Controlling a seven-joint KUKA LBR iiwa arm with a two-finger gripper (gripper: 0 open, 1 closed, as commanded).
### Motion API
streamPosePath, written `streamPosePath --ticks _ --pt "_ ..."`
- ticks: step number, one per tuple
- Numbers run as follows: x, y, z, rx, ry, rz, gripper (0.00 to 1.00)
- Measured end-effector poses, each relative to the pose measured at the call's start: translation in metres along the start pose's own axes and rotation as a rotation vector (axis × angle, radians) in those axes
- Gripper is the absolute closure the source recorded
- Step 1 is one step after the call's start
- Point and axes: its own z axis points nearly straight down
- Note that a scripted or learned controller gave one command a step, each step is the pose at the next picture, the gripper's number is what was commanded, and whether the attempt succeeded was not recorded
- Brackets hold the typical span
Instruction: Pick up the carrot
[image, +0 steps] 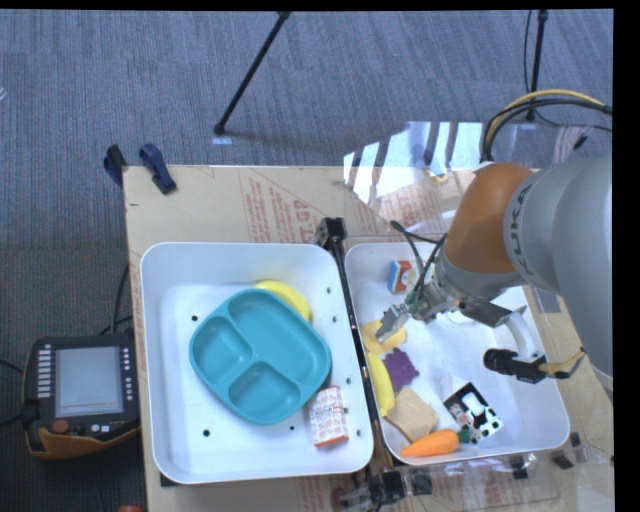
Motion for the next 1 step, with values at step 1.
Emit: streamPosePath --ticks 1 --pt "-0.0003 0.0000 -0.0096 0.001 0.001 -0.002 1.00"
